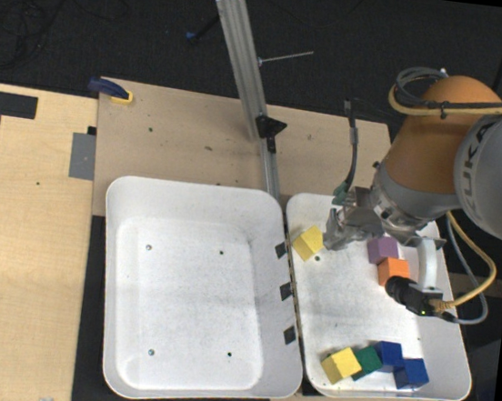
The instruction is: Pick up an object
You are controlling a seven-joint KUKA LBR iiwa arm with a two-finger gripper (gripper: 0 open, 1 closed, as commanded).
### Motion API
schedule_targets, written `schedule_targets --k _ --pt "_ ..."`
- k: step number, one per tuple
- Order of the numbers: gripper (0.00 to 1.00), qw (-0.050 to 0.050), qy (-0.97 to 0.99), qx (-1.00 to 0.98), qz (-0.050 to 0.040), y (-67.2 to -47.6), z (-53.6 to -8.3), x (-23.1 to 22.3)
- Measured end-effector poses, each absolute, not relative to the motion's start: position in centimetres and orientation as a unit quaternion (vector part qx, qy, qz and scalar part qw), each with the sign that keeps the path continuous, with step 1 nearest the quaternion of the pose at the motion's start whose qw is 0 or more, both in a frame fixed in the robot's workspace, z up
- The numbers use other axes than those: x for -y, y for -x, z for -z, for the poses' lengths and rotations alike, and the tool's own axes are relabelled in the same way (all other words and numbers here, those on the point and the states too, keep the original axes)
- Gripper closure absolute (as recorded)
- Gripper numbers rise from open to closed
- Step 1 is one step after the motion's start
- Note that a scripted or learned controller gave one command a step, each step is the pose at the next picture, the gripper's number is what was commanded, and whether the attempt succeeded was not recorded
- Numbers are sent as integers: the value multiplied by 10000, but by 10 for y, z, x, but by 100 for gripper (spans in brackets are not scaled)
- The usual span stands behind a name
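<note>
My gripper (pixel 335 231) hangs over the upper left part of the right bin (pixel 357 301), just right of a yellow block (pixel 308 244) lying near the bin's left wall. A purple block (pixel 381 250) and an orange block (pixel 393 270) lie to the right of the gripper, partly under the arm. Near the front of the bin sit a yellow block (pixel 340 364), a green block (pixel 368 360) and two blue blocks (pixel 400 364). Nothing shows between the fingers.
The left bin (pixel 189 288) lies beside the right one, with black clips (pixel 283 289) along the shared edge. A slanted aluminium rail (pixel 249 76) rises behind the bins. The arm's grey and orange body (pixel 449 157) covers the right bin's back right corner.
</note>
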State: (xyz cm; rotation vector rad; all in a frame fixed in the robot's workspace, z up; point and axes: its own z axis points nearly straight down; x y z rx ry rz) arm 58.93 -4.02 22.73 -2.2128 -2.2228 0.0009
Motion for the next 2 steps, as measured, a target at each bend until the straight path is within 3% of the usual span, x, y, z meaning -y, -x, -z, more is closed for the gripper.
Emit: schedule_targets --k 2 --pt "100 29 7058 7084 -10 -557 -235 -49"
